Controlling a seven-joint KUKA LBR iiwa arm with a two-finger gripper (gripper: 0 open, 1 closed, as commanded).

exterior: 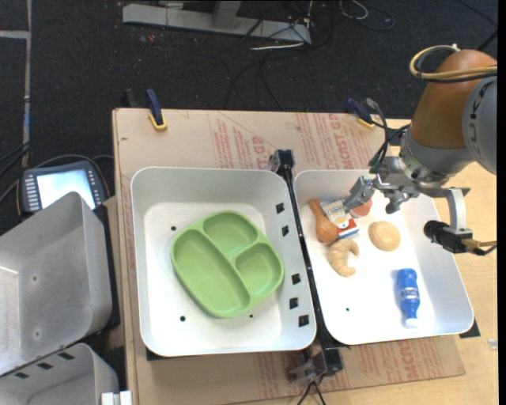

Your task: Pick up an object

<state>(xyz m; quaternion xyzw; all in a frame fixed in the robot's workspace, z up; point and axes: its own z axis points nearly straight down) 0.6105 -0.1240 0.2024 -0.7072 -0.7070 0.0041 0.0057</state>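
1. Over in the left bin [150,237]: green divided plate [228,263], lying flat.
2. Across the divider, right bin [455,312]: brown drumstick-like toy [322,223], a small carton [341,224] against it, croissant [345,256] just below, round bun [384,236] beside.
3. Nearer the front: blue bottle [407,295], lying down.
4. Above the carton, gripper [362,194] low at the bin's back; open or closed, cannot tell.

A dark carpet floor [71,71] lies beyond the bench, with black cables [237,75] trailing across it and a grey metal base [213,20] at the far edge. At left sit a lit screen [59,188] and grey boxes [47,285]. Cardboard [229,142] covers the bench, held by blue-and-yellow clamps [156,111] on its far edge.
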